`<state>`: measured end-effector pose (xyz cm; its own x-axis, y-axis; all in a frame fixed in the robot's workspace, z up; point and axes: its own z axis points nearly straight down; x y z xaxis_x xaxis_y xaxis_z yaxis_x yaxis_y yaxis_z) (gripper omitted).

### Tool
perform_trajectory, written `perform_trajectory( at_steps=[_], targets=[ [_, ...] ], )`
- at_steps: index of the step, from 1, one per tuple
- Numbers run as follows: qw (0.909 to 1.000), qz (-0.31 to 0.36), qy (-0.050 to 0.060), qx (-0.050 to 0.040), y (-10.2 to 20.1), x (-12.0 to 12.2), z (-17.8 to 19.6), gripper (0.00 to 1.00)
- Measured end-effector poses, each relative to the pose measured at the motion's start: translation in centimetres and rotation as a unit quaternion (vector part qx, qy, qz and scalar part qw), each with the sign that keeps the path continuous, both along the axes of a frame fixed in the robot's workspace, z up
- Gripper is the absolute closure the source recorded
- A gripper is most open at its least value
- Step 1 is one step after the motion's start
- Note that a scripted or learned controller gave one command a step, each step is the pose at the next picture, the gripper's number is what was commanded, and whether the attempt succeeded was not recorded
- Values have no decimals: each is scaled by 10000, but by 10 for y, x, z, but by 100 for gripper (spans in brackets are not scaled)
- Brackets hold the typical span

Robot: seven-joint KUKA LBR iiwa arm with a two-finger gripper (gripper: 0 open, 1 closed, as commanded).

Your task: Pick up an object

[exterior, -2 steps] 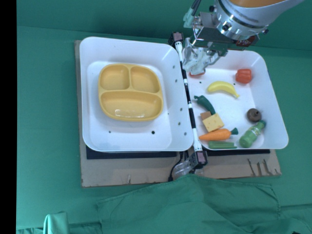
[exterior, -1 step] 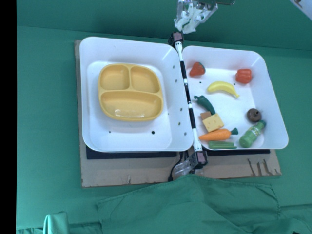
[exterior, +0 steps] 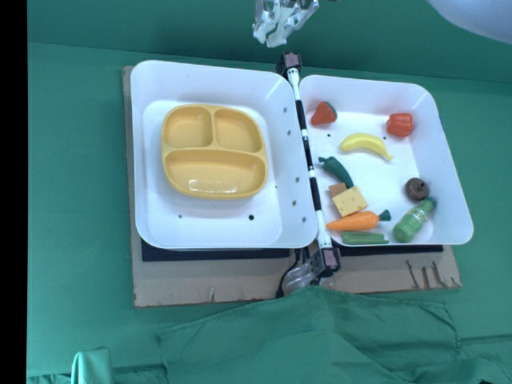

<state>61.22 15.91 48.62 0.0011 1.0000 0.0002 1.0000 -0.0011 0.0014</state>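
Up at the top of the view the gripper (exterior: 276, 24) hangs above the far edge of the bench, beyond both bins and roughly in line with the divider between them; its pale fingers point down with nothing between them, and from here I cannot tell whether they are spread or closed. A rounded grey part of the arm (exterior: 468, 2) fills the upper right corner. The left bin (exterior: 152, 214) holds a yellow divided plate (exterior: 214, 150), three compartments, lying flat and bare. The right bin (exterior: 448, 206) holds all the toy food. A red strawberry (exterior: 323, 114) sits near the far left corner, close to the divider, and a red bell pepper (exterior: 400, 124) sits near the far right side, well apart from it. Between them and a little nearer lies a yellow banana (exterior: 366, 144), curved, with its tip toward the pepper. A dark green chili pepper (exterior: 335, 169) lies by the divider, and just in front of it a yellow cheese block (exterior: 350, 201) with a small brown piece touching its far corner. An orange carrot (exterior: 354, 222) with a green top lies just in front of the cheese, with a green pea pod (exterior: 364, 237) against the near wall. A green bottle (exterior: 413, 222) lies tilted near the right front corner, and a small brown round piece (exterior: 416, 189) sits just beyond its cap
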Motion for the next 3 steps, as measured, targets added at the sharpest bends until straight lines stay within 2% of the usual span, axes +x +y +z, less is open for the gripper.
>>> perform_trajectory(
  at_steps=[1, 2, 3],
  targets=[
    [10000, -2, 11, 2, 7, 6, -21, 100],
    [10000, -21, 11, -9, -10, 60, -72, 100],
    [10000, -6, 18, 2, -11, 34, -106, 100]
  ],
)
